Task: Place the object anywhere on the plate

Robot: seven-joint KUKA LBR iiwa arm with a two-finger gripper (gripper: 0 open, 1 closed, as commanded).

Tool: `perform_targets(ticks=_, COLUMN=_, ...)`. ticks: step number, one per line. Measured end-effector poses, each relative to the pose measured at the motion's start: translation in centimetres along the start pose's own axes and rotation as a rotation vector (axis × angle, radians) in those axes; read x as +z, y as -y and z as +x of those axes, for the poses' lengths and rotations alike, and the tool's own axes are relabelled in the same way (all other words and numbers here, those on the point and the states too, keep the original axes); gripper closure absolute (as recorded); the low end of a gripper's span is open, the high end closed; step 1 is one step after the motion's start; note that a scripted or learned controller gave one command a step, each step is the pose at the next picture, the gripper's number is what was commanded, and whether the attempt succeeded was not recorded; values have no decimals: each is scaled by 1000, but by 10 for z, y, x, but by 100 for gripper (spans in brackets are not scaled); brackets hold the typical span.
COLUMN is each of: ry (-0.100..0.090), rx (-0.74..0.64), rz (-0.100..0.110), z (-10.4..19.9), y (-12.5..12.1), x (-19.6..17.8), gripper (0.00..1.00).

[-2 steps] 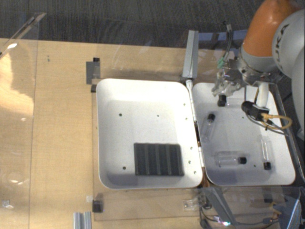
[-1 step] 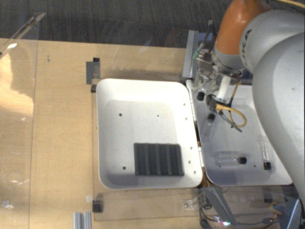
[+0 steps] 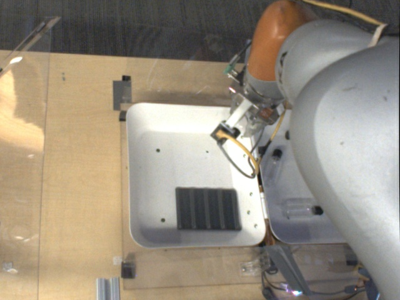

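Note:
A black ridged rectangular plate [image 3: 207,209] lies flat near the front of the left white bin [image 3: 150,167]. My gripper [image 3: 249,119] hangs over that bin's far right corner, close to the wall shared with the right bin, well behind the plate. In the right bin [image 3: 281,186] a small clear object [image 3: 299,209] with a dark end rests near the front, partly under the arm. The grey arm with its orange band [image 3: 275,36] hides most of the right bin.
The bins sit on a pale wooden bench [image 3: 62,167]. A clear panel [image 3: 25,105] covers the bench's left part. Small dark brackets [image 3: 123,92] stand at the left bin's corners. Cables [image 3: 281,280] lie at the front right.

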State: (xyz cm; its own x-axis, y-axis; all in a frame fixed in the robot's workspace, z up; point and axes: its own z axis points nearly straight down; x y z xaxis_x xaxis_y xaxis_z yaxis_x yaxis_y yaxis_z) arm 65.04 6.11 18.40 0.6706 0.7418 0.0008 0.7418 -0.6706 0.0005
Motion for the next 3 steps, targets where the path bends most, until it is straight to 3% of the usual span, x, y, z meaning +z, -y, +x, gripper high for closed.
perform_targets(ticks=1, ry=-4, rx=488, rz=1, z=38, y=49, x=89, gripper=100)
perform_targets(ticks=2, ry=-3, rx=150, rz=-1, z=85, y=83, x=-14, gripper=100)
perform_targets(ticks=3, ry=-3, rx=634, rz=1, z=69, y=182, x=-17, gripper=100)
